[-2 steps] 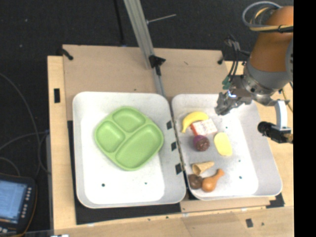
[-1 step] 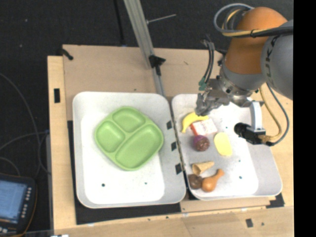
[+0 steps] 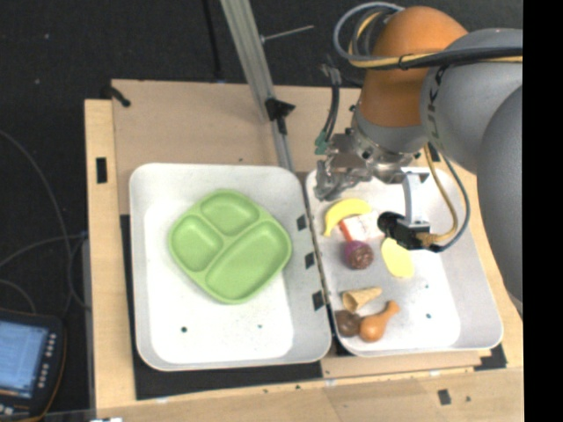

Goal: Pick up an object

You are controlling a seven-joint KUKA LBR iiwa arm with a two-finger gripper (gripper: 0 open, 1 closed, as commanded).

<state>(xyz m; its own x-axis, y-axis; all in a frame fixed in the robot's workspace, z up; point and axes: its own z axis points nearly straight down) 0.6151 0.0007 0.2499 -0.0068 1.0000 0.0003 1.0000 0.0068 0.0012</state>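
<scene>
A dark floor surrounds a pale wooden bench (image 3: 202, 117) seen from above at a slant, with black cables trailing on the left and a small lit screen (image 3: 26, 359) in the lower left corner. Two shallow white bins sit side by side on the bench. The left bin (image 3: 158, 323) holds a green divided plate (image 3: 230, 246) with three compartments, lying flat near its middle. The right bin (image 3: 449, 323) holds a cluster of small toy foods: a yellow banana (image 3: 345, 212) near the top, a red and white item (image 3: 355, 229) just below it, a dark purple round fruit (image 3: 356, 254) under that, a yellow lemon-like piece (image 3: 397, 259) to its right, a tan cone (image 3: 361, 299) lower down, and an orange pear-shaped piece (image 3: 378, 322) beside a brown lump (image 3: 348, 323) near the front edge. The grey arm with its orange band (image 3: 409, 60) reaches in from the right, and its gripper (image 3: 339, 170) hangs over the upper left part of the right bin, just above the banana. Whether it is wide, narrow or holding anything cannot be told from this angle. A slanted metal pole (image 3: 251, 60) rises behind the bins.
</scene>
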